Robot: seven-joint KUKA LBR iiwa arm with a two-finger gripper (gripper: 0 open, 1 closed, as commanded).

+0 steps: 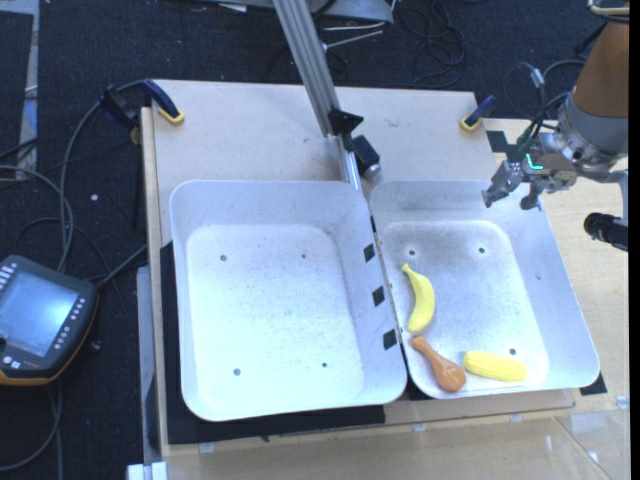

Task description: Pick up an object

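Currently at approach step: nothing grasped. Candidate objects lie in right bin (560, 298): one banana (420, 296) near its left wall, one orange drumstick-like toy (441, 365) and one yellow corn-like piece (494, 366) by the front wall. Gripper (513, 189) hovers over the back-right rim, fingers apparently spread, empty. Next: move forward-left, descend. Left bin (190, 228): one.

The claw (514, 190) hovers open over the right bin (565, 298), which holds a banana (420, 297).
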